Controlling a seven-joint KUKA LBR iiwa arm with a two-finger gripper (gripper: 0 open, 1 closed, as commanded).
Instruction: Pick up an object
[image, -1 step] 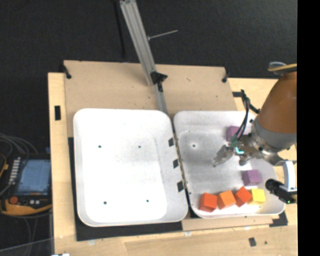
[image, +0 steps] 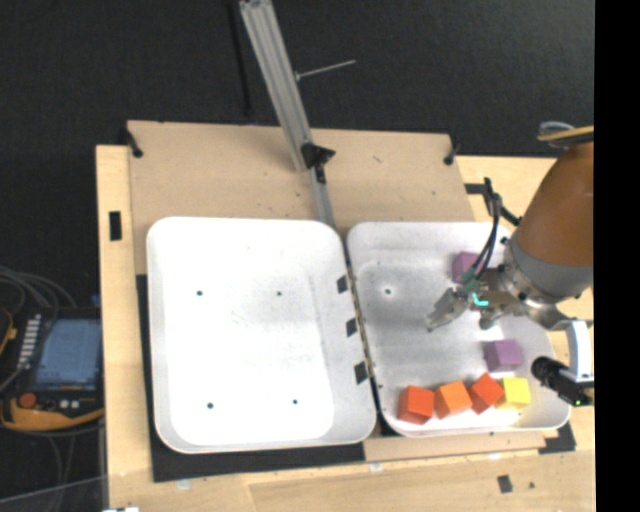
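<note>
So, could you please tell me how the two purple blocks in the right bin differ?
The upper purple block sits partly hidden beside the gripper and its cables; the lower purple block lies in full view, nearer the row of orange and yellow blocks. Both look alike in colour and rest on the right bin floor.

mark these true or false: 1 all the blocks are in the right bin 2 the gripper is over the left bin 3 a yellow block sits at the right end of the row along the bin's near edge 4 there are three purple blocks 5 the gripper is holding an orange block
1. True: every block lies in the right bin.
2. False: the gripper is over the right bin.
3. True: the yellow block ends the row, right of the orange blocks.
4. False: two purple blocks show, one by the arm and one above the row.
5. False: nothing shows between its fingers.
</note>
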